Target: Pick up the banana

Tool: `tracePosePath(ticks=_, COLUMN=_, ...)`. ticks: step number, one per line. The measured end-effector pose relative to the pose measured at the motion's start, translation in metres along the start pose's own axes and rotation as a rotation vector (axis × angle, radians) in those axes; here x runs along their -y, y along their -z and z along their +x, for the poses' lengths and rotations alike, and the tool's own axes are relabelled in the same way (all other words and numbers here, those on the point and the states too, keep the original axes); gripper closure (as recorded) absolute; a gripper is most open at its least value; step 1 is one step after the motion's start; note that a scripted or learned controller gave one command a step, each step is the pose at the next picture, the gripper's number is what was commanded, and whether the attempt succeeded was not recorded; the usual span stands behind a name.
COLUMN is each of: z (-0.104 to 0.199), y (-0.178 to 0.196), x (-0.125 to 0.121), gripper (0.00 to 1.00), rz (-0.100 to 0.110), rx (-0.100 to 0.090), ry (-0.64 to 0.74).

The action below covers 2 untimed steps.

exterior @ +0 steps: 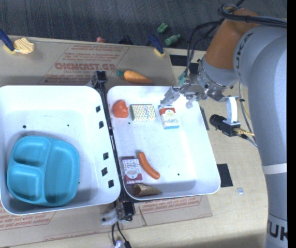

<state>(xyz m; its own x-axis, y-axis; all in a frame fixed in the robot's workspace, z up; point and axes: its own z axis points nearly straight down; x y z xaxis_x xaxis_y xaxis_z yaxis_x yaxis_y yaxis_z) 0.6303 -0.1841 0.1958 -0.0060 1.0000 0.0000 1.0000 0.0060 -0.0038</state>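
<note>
**Brown wedge at the near wall of the right bin; gripper over its far side**

Brown wedge-shaped item (147,190) lies against the near wall of the right bin (202,159). Just beyond it, inside the same bin, are a red packet (131,170) and an orange sausage-shaped item (149,166), side by side. Along the bin's far side, from left to right, lie a red rounded item (119,109), a pale patterned box (143,112) and a small red-and-white carton (169,119).

The gripper (178,98) hangs over the far-right part of the right bin, just beyond the carton. Whether it is spread or pressed together cannot be told, and nothing is seen held in it.

No banana can be identified with certainty. A small yellow object (24,46), possibly the banana, lies on the cardboard well beyond and to the left of the right bin, past the far corner of the left bin (44,99). An orange carrot (135,77) rests just outside the right bin's far wall. A blue divided tray (43,169) sits in the left bin.
</note>
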Motion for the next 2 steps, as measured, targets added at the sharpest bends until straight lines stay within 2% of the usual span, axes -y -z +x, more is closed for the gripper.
tracePosePath(ticks=1, z=0.1, y=-0.005, x=0.023, gripper=0.0, rz=0.001, rx=-0.001, ry=0.016)
tracePosePath(ticks=2, z=0.069, y=-0.079, x=0.063, gripper=0.0, rz=0.001, rx=-0.001, ry=0.178)
